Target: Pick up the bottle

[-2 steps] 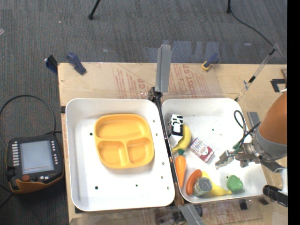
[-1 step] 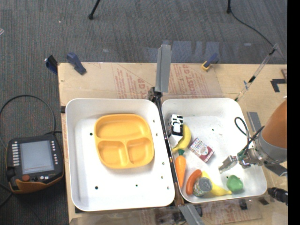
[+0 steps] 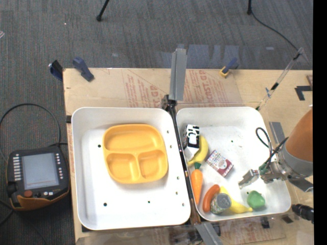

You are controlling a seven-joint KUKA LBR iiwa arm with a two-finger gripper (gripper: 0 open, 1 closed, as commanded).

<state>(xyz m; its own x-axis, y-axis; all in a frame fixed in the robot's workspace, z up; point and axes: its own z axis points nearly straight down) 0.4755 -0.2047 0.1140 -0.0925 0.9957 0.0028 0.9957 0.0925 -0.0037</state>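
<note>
Arm (image 3: 305, 147) cut off at the right side, just an orange bit and grey wrist showing. Gripper (image 3: 251, 178) too small and blurry to tell much. Yellow thing (image 3: 236, 206) half hidden behind the can (image 3: 221, 202).

Grey arm (image 3: 301, 152) from the right, gripper (image 3: 250, 178) low, leftward-pointing.

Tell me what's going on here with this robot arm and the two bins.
The arm's gripper is low over the right bin, above bare floor between a small carton and a green pepper. Nothing is visibly held. The bottle lies by the bin's left wall, untouched. A yellow tray sits in the left bin.
</note>
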